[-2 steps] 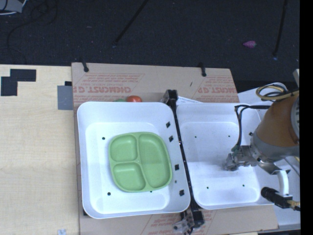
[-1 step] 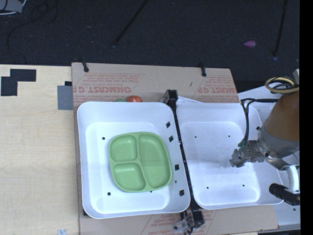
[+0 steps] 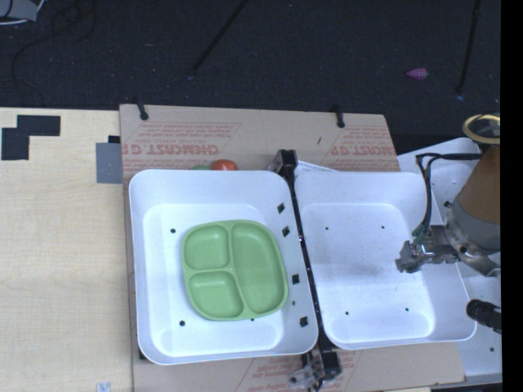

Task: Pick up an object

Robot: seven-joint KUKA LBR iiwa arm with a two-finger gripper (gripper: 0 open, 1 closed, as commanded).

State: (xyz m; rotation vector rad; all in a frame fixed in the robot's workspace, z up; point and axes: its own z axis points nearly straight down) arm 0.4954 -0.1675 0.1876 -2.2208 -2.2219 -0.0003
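My end effector (image 3: 411, 258) sits over the right edge of the right bin (image 3: 372, 321), reaching in from the right side, low over the white floor. It is small and cluttered in this view, so I cannot tell how it stands, and I see nothing gripped in it.

The only clear candidate to pick up is the green divided plate (image 3: 234, 269), lying flat in the middle of the left bin (image 3: 155, 317), well apart from me, with the black divider (image 3: 296, 251) between the two bins in my way. A small red object (image 3: 224, 166) peeks over the back rim of the left bin on the cardboard (image 3: 245, 141); it looks to lie outside the bin, and I cannot tell what it is.

What could go wrong, as I judge it: if I close where I am, I would likely come up with nothing. Crossing to the plate too low could clip the raised rims or the divider. The plate itself is wide, shallow and smooth; a pinch on its thin rim could slip, or tilt it and drop it. Pressing straight down on a flat compartment floor gives me no edge to catch.
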